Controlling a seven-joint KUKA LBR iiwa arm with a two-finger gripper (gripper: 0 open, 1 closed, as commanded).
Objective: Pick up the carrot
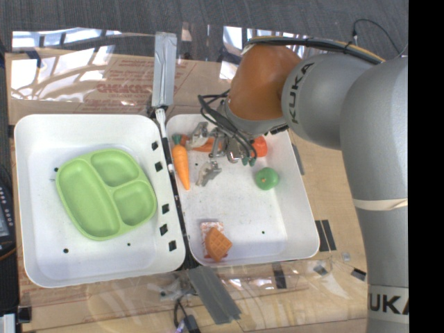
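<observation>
The carrot (181, 166), orange with a green top, lies lengthwise in the right bin (291, 220), close against its left wall. My gripper (209, 171) hangs low over the bin's upper middle, just right of the carrot and apart from it. The carrot is not in the gripper. The arm's orange wrist band (260, 82) sits above the bin's far edge and hides part of it.
A small orange item (202, 144) lies under the gripper body. A red piece (260, 146) and a green round fruit (266, 179) sit to the right. A waffle-like piece (216, 242) rests near the front. The left bin (41, 144) holds a green divided plate (104, 193).
</observation>
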